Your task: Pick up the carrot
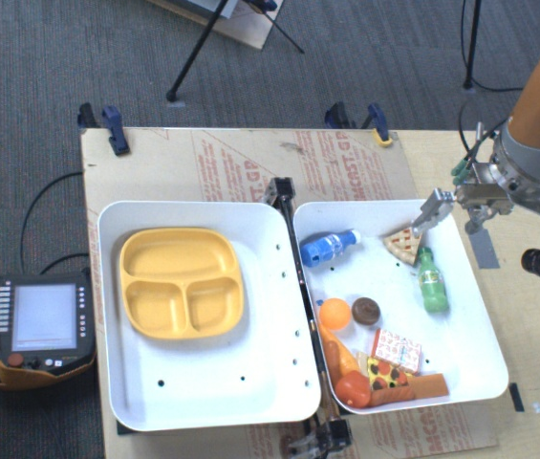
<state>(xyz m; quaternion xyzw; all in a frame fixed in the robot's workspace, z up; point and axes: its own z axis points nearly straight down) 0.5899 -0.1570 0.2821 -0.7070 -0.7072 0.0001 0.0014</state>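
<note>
My gripper (451, 207) hovers at the right bin's (475, 285) two o'clock rim, fingers spread apart and holding nothing. The carrot (338, 354) lies at seven o'clock, wedged among toys, awkward to reach.

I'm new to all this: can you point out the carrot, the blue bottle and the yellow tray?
carrot (339, 354): camera view, on its orange middle.
blue bottle (325, 248): camera view, on its body.
yellow tray (182, 245): camera view, on its top compartment.
</note>
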